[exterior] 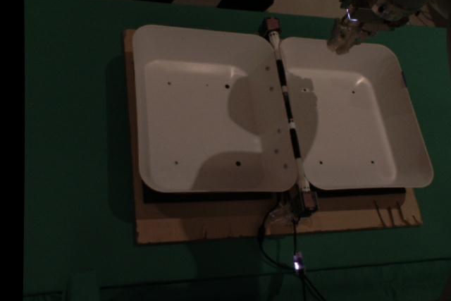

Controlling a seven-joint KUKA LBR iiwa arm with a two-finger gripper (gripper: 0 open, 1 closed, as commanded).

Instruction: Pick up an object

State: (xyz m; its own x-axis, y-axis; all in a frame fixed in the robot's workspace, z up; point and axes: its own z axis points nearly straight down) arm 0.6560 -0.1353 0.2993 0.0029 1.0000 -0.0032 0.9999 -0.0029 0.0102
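White bins, left and right, seen with no object inside; pick target cannot be located. Gripper held above right bin's far rim, nothing visibly held. Descent best delayed until target is found.

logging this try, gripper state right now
gripper: cannot be told; it sits over the right bin's far rim.
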